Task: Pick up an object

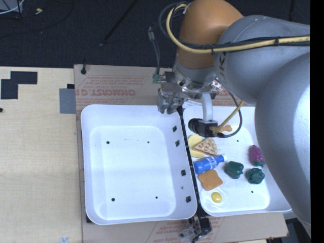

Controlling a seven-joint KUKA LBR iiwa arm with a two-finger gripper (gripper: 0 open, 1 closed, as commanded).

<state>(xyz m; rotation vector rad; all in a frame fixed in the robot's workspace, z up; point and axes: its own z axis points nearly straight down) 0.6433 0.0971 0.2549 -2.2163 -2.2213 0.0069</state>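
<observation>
I see the candidate objects all in the right bin, most of them close to its left wall at the divider. A tan wedge lies toward the far side, with a blue bottle on its side just nearer. An orange piece sits against the bottle, and a small yellow ball is close to the near edge. A dark green piece and a second green piece lie mid-bin, and a purple piece lies toward the right edge. The gripper is at the bins' far edge, above the divider, apart from every object. I cannot tell whether it is released or clenched. The left bin adjoins on the counter.
</observation>
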